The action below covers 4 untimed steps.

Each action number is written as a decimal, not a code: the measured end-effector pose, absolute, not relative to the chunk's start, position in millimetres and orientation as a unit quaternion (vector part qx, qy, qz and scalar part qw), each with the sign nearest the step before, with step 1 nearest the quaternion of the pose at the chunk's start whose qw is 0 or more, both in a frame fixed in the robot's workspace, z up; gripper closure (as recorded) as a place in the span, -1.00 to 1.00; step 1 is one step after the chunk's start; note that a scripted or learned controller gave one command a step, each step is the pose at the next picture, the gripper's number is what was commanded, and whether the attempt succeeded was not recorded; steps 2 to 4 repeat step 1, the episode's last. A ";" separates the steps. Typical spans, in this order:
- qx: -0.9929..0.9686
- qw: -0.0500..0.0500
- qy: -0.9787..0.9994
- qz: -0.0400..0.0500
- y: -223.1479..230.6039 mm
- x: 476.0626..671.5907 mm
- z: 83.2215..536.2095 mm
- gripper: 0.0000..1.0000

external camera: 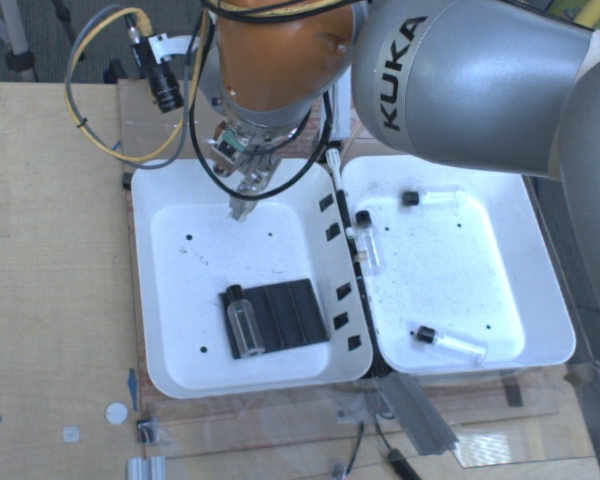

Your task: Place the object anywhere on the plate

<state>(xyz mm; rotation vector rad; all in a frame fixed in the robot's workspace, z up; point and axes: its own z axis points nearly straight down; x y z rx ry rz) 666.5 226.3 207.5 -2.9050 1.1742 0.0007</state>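
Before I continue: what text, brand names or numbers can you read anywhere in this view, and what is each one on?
"KUKA": black letters on the grey arm, running up its side at a slant.
No readable print on the vials, the dark plate or the white bins.
Small items on the bench at lower left are too small to show any markings.

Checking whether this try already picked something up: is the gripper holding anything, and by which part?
Nothing shows between the fingers: the gripper hangs over the left bin, apart from the vial lying on the dark plate.
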 end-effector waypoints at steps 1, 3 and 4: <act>-0.967 0.004 0.254 -0.001 226.3 666.7 235.0 1.00; -0.967 0.004 0.254 -0.001 226.3 666.7 235.0 1.00; -0.967 0.004 0.254 -0.001 226.3 666.7 235.0 1.00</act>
